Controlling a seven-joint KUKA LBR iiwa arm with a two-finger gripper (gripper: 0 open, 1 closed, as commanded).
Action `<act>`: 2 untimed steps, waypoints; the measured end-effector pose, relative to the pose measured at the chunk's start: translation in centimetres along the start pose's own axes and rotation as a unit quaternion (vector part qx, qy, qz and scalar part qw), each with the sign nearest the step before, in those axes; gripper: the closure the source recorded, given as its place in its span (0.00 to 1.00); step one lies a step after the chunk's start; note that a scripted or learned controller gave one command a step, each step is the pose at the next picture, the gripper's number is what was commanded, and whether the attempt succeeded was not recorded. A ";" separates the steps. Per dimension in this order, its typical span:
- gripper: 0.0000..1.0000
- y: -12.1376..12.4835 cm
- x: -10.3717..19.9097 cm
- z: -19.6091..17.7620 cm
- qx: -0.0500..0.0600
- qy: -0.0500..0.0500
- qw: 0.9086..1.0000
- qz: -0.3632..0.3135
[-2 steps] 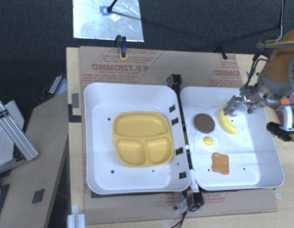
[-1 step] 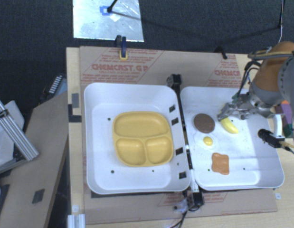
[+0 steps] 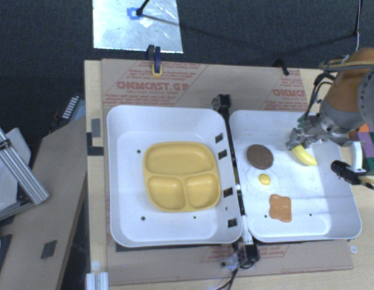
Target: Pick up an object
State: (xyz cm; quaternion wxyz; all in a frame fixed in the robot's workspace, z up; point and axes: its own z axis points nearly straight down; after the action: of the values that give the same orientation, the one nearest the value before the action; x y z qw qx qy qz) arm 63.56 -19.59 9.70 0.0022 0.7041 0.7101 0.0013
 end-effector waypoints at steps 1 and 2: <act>1.00 0.1 -0.1 -6.5 -0.001 0.000 1.000 0.001; 1.00 -0.5 -0.8 -11.9 0.000 0.000 1.000 0.003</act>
State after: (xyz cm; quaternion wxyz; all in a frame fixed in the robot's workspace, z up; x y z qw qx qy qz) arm 63.02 -20.34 21.62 0.0020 0.7064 0.7078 0.0008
